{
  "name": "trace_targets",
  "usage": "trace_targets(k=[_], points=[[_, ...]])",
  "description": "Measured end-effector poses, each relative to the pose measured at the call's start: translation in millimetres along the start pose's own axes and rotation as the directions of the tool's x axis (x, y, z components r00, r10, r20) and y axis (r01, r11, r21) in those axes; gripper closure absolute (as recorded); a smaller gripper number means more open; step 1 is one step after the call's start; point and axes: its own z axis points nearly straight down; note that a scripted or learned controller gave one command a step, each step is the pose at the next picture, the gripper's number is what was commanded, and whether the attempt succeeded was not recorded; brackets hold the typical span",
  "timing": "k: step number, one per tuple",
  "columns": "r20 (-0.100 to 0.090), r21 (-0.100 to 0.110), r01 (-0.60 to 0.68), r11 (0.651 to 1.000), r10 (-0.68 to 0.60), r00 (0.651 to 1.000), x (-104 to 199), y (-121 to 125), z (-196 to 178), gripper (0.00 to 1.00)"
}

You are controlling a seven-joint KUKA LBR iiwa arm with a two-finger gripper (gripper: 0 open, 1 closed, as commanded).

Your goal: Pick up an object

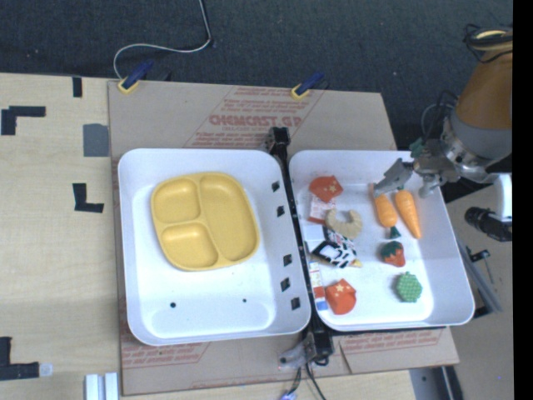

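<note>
The pincer [405, 177], its fingers spread apart and holding nothing, hangs just above the two carrots [397, 210], seemingly lined up to grab one.

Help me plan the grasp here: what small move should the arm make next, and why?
Probably a short descent toward the two carrots. The gripper sits at the far right of the right bin, just above the carrots' top ends, with nothing seen between its fingers. The carrots lie side by side, so settling over one may help.
</note>
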Motion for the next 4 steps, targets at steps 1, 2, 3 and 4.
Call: trace_targets(k=[1, 2, 3, 4], points=[[-0.001, 0.001, 0.002, 1.000, -0.002, 1.000, 77.3, 59.3, 44.0, 0.00], [0.001, -0.003, 0.002, 1.000, -0.002, 1.000, 85.2, 62.9, 136.9, 0.00], [0.001, -0.004, 0.001, 1.000, -0.001, 1.000, 60.8, 81.3, 136.8, 0.00], [0.001, -0.004, 0.002, 1.000, -0.002, 1.000, 61.5, 81.4, 126.9, 1.00]])
